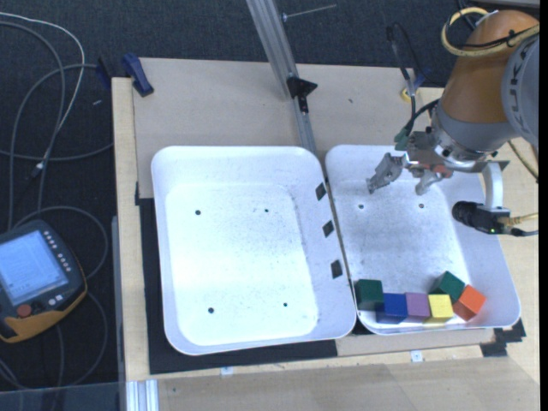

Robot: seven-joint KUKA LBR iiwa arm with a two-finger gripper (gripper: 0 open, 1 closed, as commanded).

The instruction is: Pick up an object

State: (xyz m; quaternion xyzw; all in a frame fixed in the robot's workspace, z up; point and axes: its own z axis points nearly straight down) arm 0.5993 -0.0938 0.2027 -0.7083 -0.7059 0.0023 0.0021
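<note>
Several small blocks lie in a row along the near edge of the right bin (402,238): a dark green block (370,293), a blue block (395,306), a purple block (417,305), a yellow block (440,306), a green block (449,284) and an orange block (469,301). My gripper (403,178) hangs over the far part of the right bin, well away from the blocks. Its fingers stand spread apart, open, with nothing between them.
The left bin (171,229) lies beside the right one, the rims touching. A slanted metal pole (274,37) rises behind the bins. A teach pendant (34,272) and cables lie on the floor at the left. A black cable connector (479,217) hangs by the wrist.
</note>
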